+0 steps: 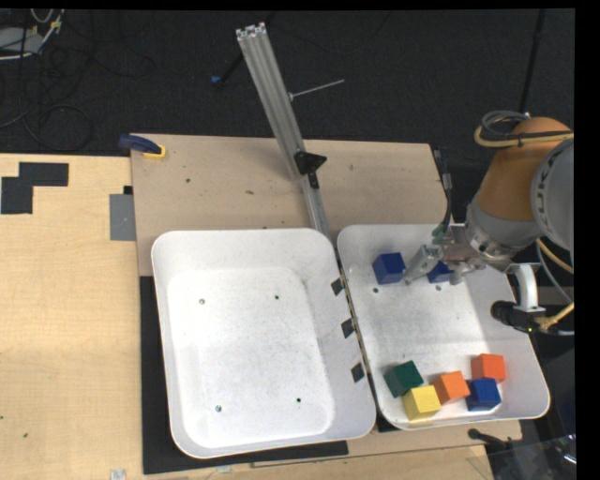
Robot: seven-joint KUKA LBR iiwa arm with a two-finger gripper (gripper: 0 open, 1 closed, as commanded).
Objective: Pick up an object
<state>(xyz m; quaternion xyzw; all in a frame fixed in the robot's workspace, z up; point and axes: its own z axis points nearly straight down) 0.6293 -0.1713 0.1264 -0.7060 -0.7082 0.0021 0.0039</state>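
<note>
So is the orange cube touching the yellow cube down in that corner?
Touching. The camera view shows the orange cube pressed against the yellow cube, no bin floor between them.

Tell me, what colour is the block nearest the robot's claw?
Blue, seen in the camera view, right at the gripper.

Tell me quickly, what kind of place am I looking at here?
Probably a robot lab test bench: two white bins side by side on a wooden board, small coloured blocks in the right one, and cables on the dark floor behind.
</note>
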